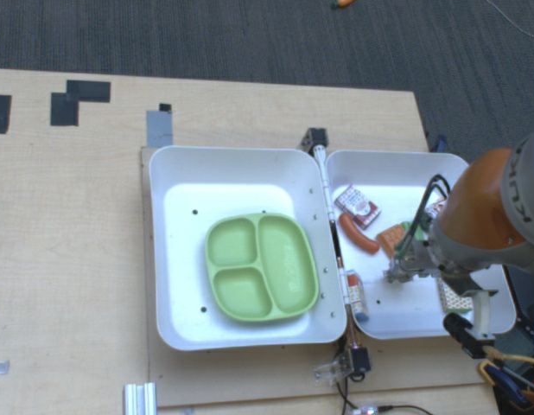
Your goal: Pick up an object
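the arm (487, 210) leans in over the right bin (397, 318), its orange band sitting just above the grey wrist, and the pincer (403, 271) hangs low over the bin's white floor, a little below the toy carrot. i cannot tell from here whether the pincer is apart or together, it is too dark and small against the wrist. the toy carrot (393, 237) lies near the bin's middle, with a red sausage (359, 233) just beside it toward the left bin and a small red-and-white packet (355, 203) above the sausage. a small bottle-like thing (352, 290) lies against the wall between the bins. a patterned card (458, 296) peeks out under the arm. the left bin (176, 232) holds a green divided plate (262, 266), and both bins rest on the desk (68, 258).
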